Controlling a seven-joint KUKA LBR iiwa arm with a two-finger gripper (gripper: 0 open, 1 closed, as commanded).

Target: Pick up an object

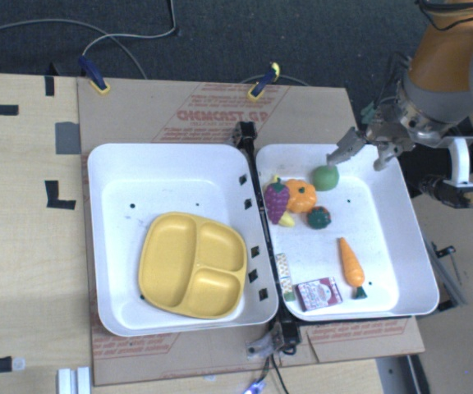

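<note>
Gripper of the grey-and-orange arm hangs over the right bin's far edge, fingers spread apart and holding nothing. Just beside it lies a green apple, then an orange pumpkin, purple grapes and a carrot.

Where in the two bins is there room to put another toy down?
Left bin: bare strip behind the yellow plate. Right bin: bare floor between the carrot and the box. Crowded by the divider: grapes, pumpkin, green ball.

tray in L bin, carrot R bin
</note>
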